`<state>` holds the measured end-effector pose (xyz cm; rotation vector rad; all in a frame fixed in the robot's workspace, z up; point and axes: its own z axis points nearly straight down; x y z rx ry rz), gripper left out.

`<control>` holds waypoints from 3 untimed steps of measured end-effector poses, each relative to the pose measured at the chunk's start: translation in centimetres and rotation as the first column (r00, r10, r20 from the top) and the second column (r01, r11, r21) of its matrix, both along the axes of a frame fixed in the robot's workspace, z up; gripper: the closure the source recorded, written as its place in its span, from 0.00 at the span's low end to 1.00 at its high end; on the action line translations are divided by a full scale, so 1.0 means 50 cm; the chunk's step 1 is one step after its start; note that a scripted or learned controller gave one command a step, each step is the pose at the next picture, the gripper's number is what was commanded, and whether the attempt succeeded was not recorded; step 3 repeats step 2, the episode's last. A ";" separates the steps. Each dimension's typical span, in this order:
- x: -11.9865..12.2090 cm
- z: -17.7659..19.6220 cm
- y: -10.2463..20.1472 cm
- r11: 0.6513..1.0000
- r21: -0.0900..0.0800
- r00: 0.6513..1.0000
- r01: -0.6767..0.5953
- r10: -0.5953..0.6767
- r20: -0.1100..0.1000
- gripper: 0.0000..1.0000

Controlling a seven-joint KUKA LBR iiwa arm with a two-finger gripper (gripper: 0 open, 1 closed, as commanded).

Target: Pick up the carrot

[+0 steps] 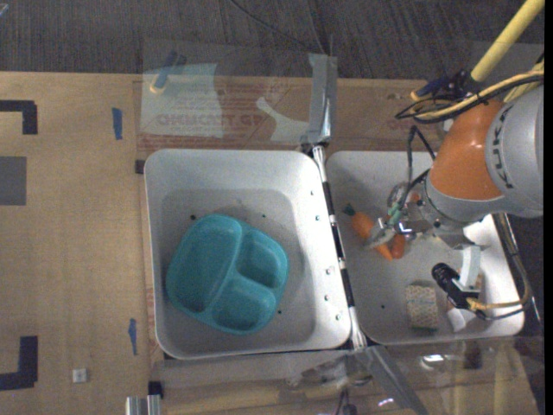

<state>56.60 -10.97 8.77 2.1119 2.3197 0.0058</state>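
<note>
Jaws: I can't tell how they stand, since the gripper [390,236] sits right over the carrot [366,227] in the right bin [380,318]. I judge lifting remains undone.

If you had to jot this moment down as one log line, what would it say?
arm: over right white bin | hand: at small orange carrot | grip: unclear | teal divided plastic plate: left white bin

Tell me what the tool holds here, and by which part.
It cannot be told: the tool is down at the carrot in the right bin, near its middle, but no grip shows.
</note>
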 end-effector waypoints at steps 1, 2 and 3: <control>0.003 0.015 -0.004 1.000 0.001 1.000 0.005 -0.005 0.003 1.00; 0.047 0.189 0.058 0.997 -0.001 0.997 0.073 -0.073 -0.009 1.00; 0.047 0.189 0.058 0.997 -0.001 0.997 0.073 -0.073 -0.009 1.00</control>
